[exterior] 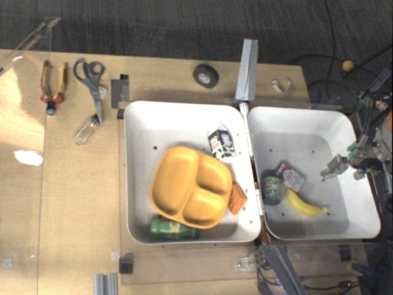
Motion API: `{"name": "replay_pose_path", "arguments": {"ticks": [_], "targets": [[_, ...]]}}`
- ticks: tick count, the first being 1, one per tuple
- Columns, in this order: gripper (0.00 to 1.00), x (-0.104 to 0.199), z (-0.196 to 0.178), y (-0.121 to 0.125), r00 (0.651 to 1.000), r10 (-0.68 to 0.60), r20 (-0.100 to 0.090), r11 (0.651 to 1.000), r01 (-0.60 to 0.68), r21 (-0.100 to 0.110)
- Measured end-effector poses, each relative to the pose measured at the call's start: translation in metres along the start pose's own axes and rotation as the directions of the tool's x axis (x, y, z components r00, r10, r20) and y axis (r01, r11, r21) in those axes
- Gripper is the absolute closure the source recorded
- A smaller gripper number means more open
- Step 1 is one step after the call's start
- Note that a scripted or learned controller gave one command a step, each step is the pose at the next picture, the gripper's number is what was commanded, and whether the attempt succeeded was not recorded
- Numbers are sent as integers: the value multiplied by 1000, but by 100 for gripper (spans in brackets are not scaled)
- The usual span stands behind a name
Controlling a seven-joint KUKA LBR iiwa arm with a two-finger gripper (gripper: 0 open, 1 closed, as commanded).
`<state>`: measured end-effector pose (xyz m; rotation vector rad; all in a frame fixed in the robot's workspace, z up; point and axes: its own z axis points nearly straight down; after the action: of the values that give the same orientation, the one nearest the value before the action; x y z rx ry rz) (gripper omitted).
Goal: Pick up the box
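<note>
In the right bin a small purple-and-white box lies flat near the middle. It is beside a round green-lidded tub and a yellow banana. My gripper hangs over the right side of this bin, to the right of the box and apart from it, with nothing seen in its grasp. A black-and-white printed packet lies in the left bin. An orange block is wedged against that bin's right wall.
A large yellow divided plate covers much of the left bin, partly over a green can. Scissors, pliers and a tape roll lie on the bench behind the bins. The arm enters at the right edge.
</note>
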<state>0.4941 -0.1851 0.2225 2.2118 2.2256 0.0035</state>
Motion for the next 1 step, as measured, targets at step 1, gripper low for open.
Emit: {"name": "replay_pose_path", "arguments": {"ticks": [1], "targets": [[0, 29, 117, 51, 1000, 9, 1, 1000, -9, -7]]}}
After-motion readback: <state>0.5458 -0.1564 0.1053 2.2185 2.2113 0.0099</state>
